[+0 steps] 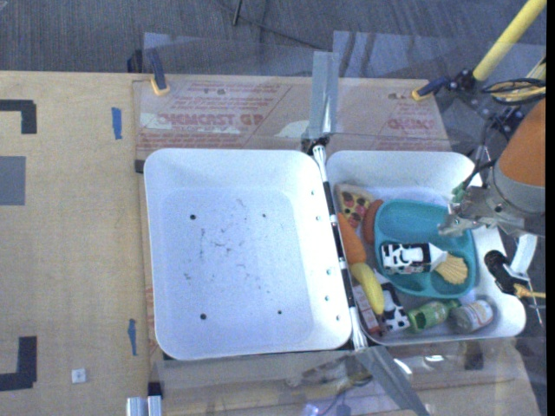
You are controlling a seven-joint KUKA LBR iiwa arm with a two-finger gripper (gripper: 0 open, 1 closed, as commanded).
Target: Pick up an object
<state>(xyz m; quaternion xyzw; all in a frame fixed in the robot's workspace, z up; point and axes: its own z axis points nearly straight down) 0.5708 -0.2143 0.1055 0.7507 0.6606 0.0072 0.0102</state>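
Observation:
The right bin [408, 165] holds several toys. A teal bowl [414, 224] lies in its middle with a black-and-white cow-print block [406, 256] and a yellow ridged piece [451, 270] in it. Along the bin's left side lie a pizza slice [354, 204], an orange carrot [351, 241], a red piece [371, 218] and a yellow banana [369, 288]. A green bottle [430, 313] and a grey jar [473, 315] rest at the front. My gripper [458, 218] hangs over the bowl's right rim, with nothing visibly held.
The left bin [173, 180] stands beside the right one, a metal divider [334, 232] between them. The arm's orange band [531, 152] is at the right edge. Cables and a yellow pole [512, 33] sit at the back right.

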